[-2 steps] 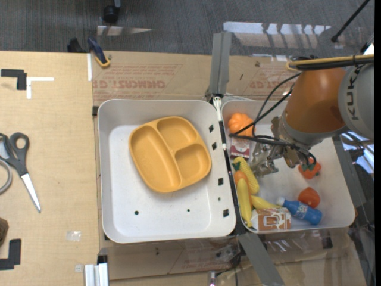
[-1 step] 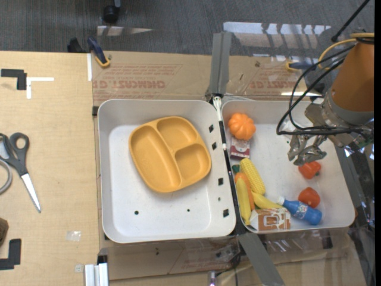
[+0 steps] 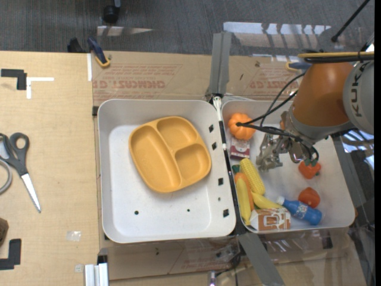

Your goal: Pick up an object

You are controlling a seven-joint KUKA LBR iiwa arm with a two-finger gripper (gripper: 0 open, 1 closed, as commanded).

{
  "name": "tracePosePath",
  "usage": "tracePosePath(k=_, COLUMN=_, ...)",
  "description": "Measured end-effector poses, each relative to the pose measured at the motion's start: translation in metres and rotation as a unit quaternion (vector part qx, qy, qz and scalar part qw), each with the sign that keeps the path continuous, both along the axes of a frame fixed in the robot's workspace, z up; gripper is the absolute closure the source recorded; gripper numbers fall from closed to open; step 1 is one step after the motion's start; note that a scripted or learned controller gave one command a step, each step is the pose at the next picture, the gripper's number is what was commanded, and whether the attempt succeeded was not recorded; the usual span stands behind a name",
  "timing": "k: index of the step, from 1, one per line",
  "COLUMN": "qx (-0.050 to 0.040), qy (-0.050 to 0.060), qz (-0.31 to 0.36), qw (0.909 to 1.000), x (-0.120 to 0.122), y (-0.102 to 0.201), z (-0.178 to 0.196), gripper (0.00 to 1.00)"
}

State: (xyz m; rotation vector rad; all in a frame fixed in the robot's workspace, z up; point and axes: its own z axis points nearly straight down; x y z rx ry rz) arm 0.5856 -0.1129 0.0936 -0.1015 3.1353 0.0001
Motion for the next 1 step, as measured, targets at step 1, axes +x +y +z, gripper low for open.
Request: tracePosePath(k=1, qx=-0.0009, qy=0.0, qz=0.097, qw=0.9953, x=-0.0559, y=-0.0659, z=0.1839, gripper=1.0)
